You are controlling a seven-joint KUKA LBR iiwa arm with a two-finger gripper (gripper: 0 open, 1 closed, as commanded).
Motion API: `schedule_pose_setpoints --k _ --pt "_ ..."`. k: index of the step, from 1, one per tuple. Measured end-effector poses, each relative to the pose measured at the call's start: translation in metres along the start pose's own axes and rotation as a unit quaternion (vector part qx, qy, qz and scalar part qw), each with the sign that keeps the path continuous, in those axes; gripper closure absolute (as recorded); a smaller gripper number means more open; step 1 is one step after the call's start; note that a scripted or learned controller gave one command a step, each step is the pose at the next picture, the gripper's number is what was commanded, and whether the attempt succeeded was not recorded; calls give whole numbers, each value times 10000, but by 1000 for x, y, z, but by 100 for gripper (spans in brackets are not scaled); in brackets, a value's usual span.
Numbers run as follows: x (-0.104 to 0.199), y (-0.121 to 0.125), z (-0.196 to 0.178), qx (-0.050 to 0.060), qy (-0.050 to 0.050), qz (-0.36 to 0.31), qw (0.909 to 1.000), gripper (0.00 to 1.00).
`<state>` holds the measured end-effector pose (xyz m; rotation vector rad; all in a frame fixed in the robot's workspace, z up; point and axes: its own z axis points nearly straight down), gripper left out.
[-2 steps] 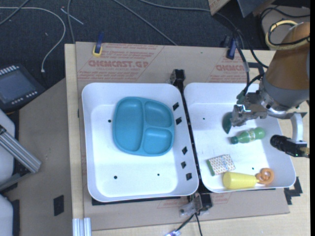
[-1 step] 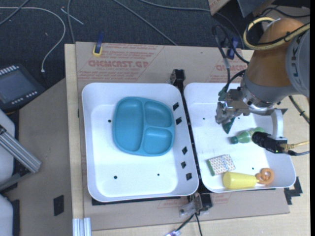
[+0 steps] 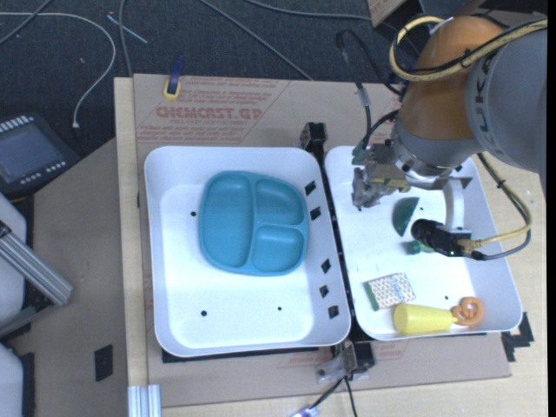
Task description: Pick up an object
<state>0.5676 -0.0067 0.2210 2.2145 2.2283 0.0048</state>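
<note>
Two shallow white bins are seen side by side on the worktop [image 3: 130, 259]. The left bin [image 3: 165, 302] carries a blue divided plate [image 3: 254, 222], lying flat near its middle. The right bin [image 3: 495, 276] carries the smaller things. A yellow, lemon-like toy [image 3: 423, 319] is seen at the lower edge of the frame's right half, with a small orange ring [image 3: 469, 310] touching its right end. A checked pad with a green edge [image 3: 388, 290] lies just above and to the left of the yellow toy, and a dark green piece [image 3: 405, 215] lies partly under the arm [image 3: 452, 85].

The hand [image 3: 372, 185] is held low over the upper left part of the right bin, just left of the green piece. Whether it is released or clenched cannot be told, and nothing is seen in its grasp.

The yellow toy is judged the likeliest thing to be picked (no particular object is named by the task). It looks light, smooth and rounded, probably hollow plastic, so some slipping is to be expected. It would best be taken across its narrow width near the middle, away from the ring and the bin's wall. The checked pad looks soft and flat, and would be hard to grip from above. The green piece looks small and stiff, though its shape is half hidden.
</note>
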Motion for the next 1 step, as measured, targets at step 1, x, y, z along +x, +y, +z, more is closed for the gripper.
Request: schedule_pose_setpoints --k 1 --pt "61 12 -9 -2 2 -6 10000 100"
